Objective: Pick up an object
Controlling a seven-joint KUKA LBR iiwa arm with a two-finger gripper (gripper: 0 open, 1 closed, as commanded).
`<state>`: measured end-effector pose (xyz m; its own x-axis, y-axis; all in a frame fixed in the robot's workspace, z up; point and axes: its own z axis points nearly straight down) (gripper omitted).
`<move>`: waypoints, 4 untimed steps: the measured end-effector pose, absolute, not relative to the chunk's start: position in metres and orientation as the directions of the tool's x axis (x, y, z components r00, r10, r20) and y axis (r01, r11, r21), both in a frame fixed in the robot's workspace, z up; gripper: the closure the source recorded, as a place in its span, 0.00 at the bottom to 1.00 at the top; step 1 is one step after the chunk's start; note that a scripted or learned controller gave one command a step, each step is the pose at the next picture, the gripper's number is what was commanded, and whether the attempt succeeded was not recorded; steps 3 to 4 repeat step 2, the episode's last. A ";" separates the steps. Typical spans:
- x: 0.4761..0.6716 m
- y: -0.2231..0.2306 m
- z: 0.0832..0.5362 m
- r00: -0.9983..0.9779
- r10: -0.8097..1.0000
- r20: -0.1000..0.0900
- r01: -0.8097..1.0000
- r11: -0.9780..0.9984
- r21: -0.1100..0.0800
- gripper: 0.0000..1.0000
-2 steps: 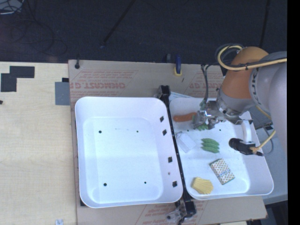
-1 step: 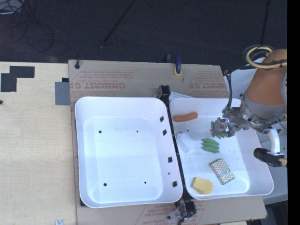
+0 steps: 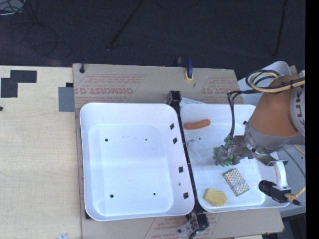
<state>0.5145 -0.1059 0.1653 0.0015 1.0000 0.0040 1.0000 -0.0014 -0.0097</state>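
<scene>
**A:** What sits closest to the near edge of the table?

**B:** Two shallow white bins stand side by side. Every loose thing lies in the right bin, none in the left bin. Nearest, by the right bin's near rim, is a yellow piece lying flat. Just beyond it, toward the right edge, is a small patterned block, also flat and apart from the yellow piece.

**A:** And the robot?

**B:** The arm reaches in from the right edge and bends down over the middle of the right bin. Its end effector is low, right at a small green and dark thing. That placement suggests this is the thing being tried for. I cannot tell how far open the end effector is, nor whether it has hold of the green thing or merely touches it.

**A:** Anything farther back?

**B:** An orange sausage lies on its side near the right bin's far rim, well apart from the end effector.

**A:** Why is everything in one bin?

**B:** My guess is that the right bin serves as the supply, within easy reach of the arm.

**A:** Give me the counts.

**B:** Two bins. One yellow piece, one patterned block, one green and dark thing, one orange sausage: four loose things. One arm, one end effector.
</scene>
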 end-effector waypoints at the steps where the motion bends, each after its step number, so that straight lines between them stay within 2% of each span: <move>1: 0.516 -0.021 0.189 -0.008 1.000 0.004 1.000 0.008 -0.001 1.00; 2: 0.487 -0.083 0.187 0.006 1.000 -0.001 1.000 -0.006 -0.006 1.00; 4: 0.487 -0.083 0.187 0.006 1.000 -0.001 1.000 -0.006 -0.006 1.00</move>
